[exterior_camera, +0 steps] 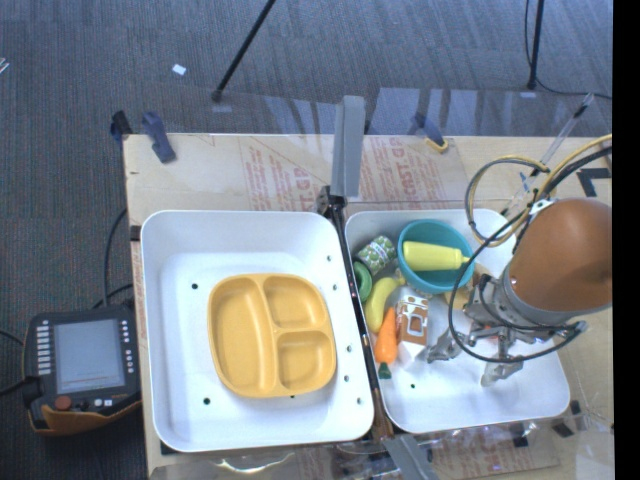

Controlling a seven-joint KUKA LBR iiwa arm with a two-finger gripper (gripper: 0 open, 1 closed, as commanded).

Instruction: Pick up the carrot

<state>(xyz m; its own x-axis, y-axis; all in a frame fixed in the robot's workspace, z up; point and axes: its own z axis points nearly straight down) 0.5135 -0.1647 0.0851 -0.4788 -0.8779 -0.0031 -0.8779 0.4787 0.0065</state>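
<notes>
the carrot [387, 340] lies at the right bin's [520, 403] left wall, beside the banana [380, 301]. the gripper [470, 358] hangs to its right, fingers spread, empty. descending there risks missing or nudging neighbours.

Robotics lab: teach pendant [85, 363], tripod legs [250, 33] (grey carpet).

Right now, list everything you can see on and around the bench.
divided plate: 1, yellow, left bin
carrot: 1, orange, right bin, left side
banana: 1, yellow, beside carrot
blue bowl: 1, right bin, back
corn cob: 1, yellow, in bowl
small box: 1, orange and white, right of carrot
bins: 2, white, side by side
teach pendant: 1, dark, floor left
arm: 1, orange band, right
gripper: 1, over right bin, right of carrot
</notes>
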